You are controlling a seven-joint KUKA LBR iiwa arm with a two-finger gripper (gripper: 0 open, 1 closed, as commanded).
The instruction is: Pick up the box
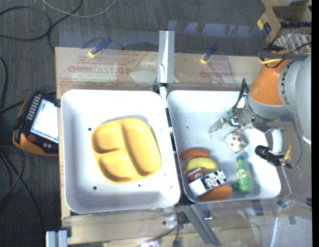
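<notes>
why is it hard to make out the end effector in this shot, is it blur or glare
In the camera view, mostly soft focus and low resolution: the end effector is small and blends into the white right bin; no strong glare, shadows soft, yellow tray reads clearly.

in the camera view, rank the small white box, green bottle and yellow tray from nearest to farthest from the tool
Measured from the tool:
1. Small white box, just below it in the right bin.
2. Green bottle, lower down, near the right bin's front edge.
3. Yellow tray, across in the left bin.

The grey arm with orange wrist band (270, 89) enters from the right; its two-finger gripper (227, 122) points down-left.
</notes>
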